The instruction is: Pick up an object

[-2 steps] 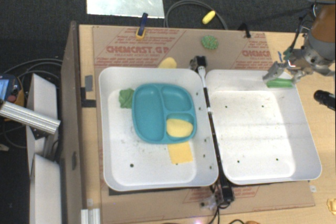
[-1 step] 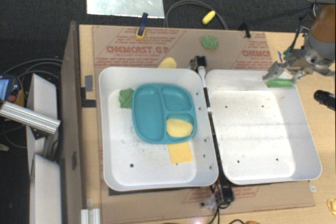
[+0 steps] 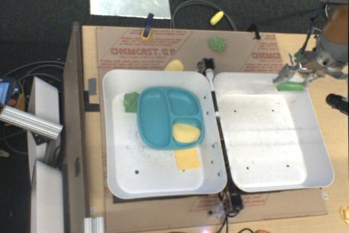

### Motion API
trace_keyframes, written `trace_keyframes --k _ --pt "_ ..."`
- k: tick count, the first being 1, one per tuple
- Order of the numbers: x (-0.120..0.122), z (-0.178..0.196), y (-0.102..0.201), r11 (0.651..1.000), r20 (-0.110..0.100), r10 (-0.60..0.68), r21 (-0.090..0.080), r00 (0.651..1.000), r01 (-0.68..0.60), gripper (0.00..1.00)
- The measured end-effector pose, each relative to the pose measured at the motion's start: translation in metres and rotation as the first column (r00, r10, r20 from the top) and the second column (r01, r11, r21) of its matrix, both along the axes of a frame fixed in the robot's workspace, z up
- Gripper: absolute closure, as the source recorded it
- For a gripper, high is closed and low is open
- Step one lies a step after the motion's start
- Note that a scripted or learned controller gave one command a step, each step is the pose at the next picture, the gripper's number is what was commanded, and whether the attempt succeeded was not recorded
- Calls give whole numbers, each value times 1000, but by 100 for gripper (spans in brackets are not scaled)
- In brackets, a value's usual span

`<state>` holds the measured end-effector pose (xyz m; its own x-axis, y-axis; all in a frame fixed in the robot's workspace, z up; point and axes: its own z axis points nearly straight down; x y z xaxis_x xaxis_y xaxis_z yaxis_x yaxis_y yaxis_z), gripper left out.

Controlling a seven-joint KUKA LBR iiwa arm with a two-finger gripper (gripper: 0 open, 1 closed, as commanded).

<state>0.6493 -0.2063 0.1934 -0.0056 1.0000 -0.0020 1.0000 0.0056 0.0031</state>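
My gripper (image 3: 295,77) hangs over the far edge of the right bin (image 3: 272,172), below the grey wrist with its orange band. A small elongated green object (image 3: 289,86) lies right at the gripper's lower end, by the bin's far rim; whether it is gripped or resting there is unclear. In the left bin (image 3: 117,172) sits a teal divided plate (image 3: 161,117) with a yellow rounded object (image 3: 186,132) in its near-right compartment. A flat yellow square (image 3: 187,160) lies just in front of the plate. At the plate's left edge is a green leafy piece (image 3: 131,102).
Behind the bins on the cardboard lie a yellow lump (image 3: 174,65), a green ball (image 3: 218,43), a yellow piece (image 3: 217,18) by a cable and a blue-yellow clamp (image 3: 147,30). A black divider (image 3: 215,112) runs between the bins.
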Motion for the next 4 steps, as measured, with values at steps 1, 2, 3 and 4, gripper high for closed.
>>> trace_keyframes --k 1,2,3,4 --pt "0 0 0 1000 0 0 0 1000 0 0" --pt "0 0 0 1000 0 0 0 1000 0 0" --pt "21 -4 0 1000 2 1 -1 1000 -1 0" --pt "20 -15 0 1000 1 0 0 1000 0 0"
